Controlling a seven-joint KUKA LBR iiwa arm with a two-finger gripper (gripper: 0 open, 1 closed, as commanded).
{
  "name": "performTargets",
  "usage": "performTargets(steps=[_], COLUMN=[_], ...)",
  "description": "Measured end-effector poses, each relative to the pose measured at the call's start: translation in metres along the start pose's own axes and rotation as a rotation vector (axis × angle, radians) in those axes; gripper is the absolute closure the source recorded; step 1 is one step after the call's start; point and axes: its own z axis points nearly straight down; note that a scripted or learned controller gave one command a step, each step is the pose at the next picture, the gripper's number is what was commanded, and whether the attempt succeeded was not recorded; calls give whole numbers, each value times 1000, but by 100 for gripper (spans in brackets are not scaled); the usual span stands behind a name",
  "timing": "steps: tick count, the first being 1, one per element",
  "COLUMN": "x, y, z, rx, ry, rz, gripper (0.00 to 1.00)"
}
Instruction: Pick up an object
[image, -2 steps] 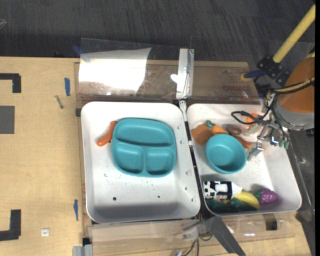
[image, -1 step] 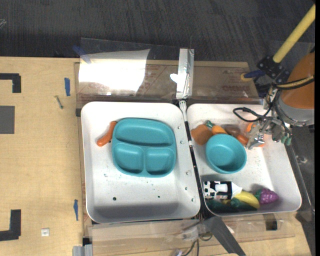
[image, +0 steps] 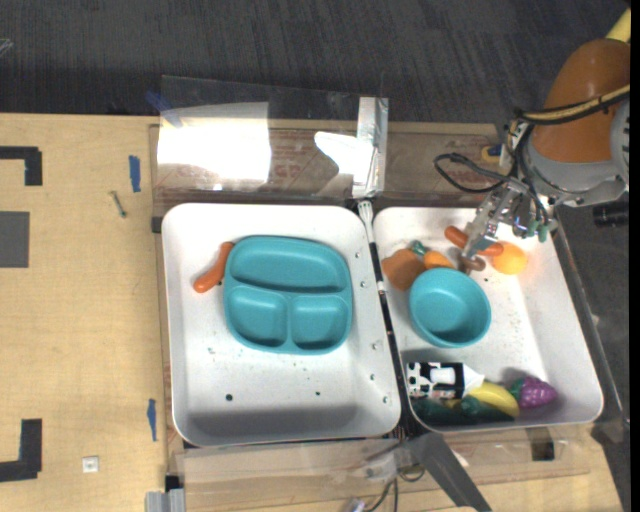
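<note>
Nothing is lifted yet: your gripper (image: 478, 250) is down among the orange toys (image: 432, 260) at the right bin's (image: 560, 330) twelve o'clock, above the teal bowl (image: 450, 306); I cannot tell its grip.

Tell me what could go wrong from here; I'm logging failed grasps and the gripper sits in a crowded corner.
1. The gripper sits among tightly packed orange toys beside the teal bowl; it may nudge them apart rather than catch one.
2. The fingers could strike the bowl's rim and shove it.
3. The small round orange piece could roll away toward the right bin's wall.
</note>
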Motion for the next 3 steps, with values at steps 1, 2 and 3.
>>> performTargets(steps=[1,2,3], x=[47,29,58], y=[37,77,111], z=[80,-20,-84], rx=[0,-1,-2], ry=[0,-1,0], rz=[-144,-68,-88], gripper=[100,100,100])
